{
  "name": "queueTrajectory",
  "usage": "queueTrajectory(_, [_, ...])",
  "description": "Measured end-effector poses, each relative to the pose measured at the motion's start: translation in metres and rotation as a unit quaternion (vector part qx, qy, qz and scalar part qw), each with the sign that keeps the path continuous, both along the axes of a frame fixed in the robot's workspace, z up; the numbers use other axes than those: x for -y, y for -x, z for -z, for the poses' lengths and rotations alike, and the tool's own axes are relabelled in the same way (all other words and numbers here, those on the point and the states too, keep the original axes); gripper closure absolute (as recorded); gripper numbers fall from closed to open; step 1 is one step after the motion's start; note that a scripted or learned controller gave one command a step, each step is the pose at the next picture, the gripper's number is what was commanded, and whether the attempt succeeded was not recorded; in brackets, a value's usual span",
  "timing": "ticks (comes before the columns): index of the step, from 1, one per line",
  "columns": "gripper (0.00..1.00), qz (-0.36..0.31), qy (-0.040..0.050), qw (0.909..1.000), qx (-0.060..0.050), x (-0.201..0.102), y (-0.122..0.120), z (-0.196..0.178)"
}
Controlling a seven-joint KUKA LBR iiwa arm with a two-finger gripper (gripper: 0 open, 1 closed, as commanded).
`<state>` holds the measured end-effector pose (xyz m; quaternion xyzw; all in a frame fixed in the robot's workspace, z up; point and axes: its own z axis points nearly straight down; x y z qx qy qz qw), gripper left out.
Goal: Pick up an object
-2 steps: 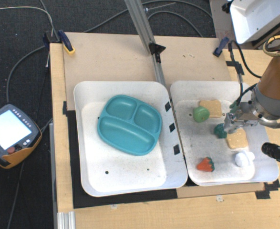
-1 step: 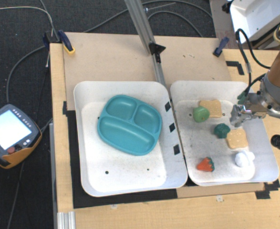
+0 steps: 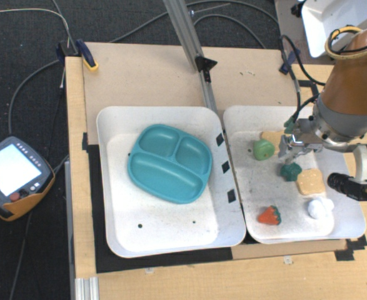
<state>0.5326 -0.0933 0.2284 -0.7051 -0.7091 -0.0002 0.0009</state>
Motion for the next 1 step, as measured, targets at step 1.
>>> queueTrajectory(1, [1.00,-0.001,-0.0002,1.0000,0.001,-0.0538,-0.0200,0.0101])
